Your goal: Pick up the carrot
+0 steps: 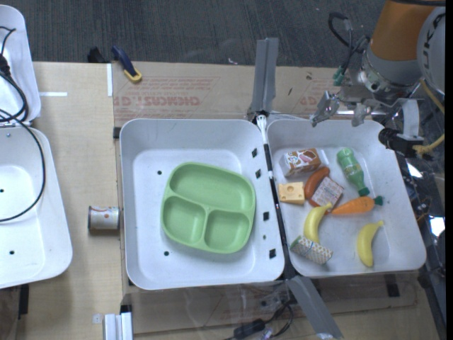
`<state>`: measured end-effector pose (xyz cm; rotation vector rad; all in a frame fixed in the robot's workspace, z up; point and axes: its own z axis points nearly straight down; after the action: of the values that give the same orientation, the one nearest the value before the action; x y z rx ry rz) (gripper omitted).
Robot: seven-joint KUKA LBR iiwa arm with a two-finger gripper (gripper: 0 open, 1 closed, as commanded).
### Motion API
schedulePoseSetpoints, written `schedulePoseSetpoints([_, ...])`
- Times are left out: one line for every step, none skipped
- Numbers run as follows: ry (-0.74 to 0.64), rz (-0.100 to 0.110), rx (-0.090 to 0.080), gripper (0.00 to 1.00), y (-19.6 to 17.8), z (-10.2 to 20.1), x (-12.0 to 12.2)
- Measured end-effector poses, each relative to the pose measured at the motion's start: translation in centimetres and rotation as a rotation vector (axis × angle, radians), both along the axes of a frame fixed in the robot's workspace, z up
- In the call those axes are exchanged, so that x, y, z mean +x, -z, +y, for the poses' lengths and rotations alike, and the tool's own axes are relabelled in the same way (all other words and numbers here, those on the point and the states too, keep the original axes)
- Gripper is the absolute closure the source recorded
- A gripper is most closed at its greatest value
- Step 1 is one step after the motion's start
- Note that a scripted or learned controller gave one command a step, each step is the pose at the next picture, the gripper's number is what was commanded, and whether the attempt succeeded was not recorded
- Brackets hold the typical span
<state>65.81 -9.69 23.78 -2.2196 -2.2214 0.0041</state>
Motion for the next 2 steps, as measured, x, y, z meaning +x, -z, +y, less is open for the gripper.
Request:
schedulePoseSetpoints([0.189, 0.001, 0.000, 0.00, 6.7, -2.9, -10.7])
schedulePoseSetpoints([0.185, -0.002, 0.004, 0.00, 14.6, -10.5, -13.3])
